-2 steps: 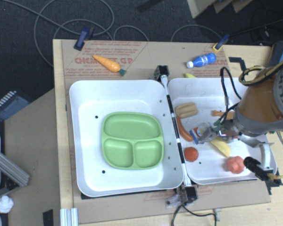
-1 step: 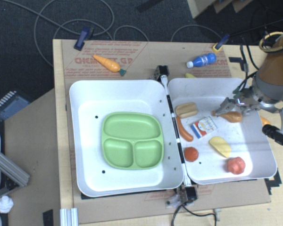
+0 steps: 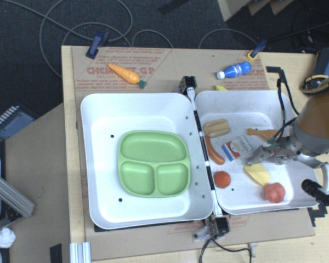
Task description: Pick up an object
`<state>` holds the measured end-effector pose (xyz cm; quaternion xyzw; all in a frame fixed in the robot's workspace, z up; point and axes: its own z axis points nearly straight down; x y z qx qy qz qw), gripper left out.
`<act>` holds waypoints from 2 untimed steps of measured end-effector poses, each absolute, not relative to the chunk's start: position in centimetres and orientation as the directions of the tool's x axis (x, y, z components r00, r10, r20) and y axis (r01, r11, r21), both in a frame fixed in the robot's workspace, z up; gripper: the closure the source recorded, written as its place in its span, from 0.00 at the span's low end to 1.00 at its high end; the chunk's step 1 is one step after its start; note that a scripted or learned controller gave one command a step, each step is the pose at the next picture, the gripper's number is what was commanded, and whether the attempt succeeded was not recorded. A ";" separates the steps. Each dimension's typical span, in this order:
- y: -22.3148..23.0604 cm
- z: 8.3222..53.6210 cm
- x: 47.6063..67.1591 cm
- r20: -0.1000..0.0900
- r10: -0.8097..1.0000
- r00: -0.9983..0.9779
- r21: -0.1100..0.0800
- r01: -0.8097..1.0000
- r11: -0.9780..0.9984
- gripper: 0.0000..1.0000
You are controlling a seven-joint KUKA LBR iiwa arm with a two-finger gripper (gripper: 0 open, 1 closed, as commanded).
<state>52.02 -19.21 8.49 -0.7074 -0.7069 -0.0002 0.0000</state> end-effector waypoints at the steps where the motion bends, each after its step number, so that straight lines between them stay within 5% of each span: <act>1: -12.1 8.4 55.7 0.001 1.000 -0.003 0.002 1.000 0.003 0.00; 2: -16.6 8.4 47.8 -0.001 1.000 0.003 -0.002 1.000 -0.003 0.00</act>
